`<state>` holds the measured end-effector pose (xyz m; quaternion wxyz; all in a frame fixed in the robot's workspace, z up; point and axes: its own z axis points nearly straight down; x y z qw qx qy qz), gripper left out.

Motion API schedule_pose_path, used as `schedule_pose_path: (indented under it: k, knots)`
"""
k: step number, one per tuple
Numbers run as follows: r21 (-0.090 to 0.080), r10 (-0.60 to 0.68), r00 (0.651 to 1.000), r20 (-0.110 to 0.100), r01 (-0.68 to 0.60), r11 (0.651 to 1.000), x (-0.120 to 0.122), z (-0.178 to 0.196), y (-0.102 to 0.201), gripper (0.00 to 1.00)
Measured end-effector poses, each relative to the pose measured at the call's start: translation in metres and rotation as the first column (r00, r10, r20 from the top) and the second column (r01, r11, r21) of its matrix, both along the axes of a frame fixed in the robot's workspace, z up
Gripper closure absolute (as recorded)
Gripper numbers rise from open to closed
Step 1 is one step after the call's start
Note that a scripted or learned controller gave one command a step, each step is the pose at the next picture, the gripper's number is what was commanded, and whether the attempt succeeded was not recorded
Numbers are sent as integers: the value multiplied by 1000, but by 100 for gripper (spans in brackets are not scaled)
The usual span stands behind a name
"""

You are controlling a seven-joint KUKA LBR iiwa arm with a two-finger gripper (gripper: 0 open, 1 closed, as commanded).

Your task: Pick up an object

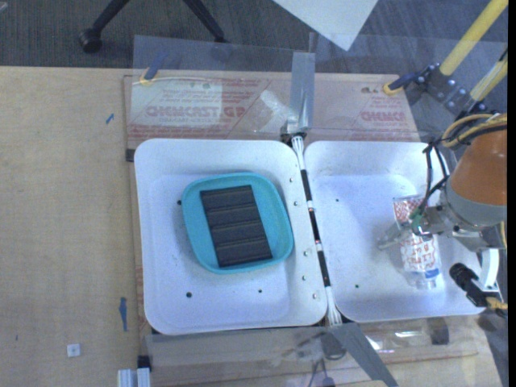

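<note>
Hangs low over the clear bottle (419, 256) in the right bin (355, 216), seemingly lined up to grab; finger state impossible to tell.

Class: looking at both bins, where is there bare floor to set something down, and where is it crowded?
Right bin: bare floor on its left half, beside the divider. Crowded at its right, where bottle and gripper sit. Left bin: the blue tray takes the middle, leaving narrow margins around it.
</note>
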<state>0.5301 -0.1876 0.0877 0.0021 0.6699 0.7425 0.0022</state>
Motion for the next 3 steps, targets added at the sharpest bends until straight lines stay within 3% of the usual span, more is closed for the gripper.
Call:
schedule_pose_path:
  k: [1,2,3]
  knots:
    - [2,-83,997,-8,83,997,-15,2,-14,0]
    - [2,-87,996,-6,87,996,-15,11,-15,100]
    - [-1,-229,973,-6,229,973,-3,88,42,100]
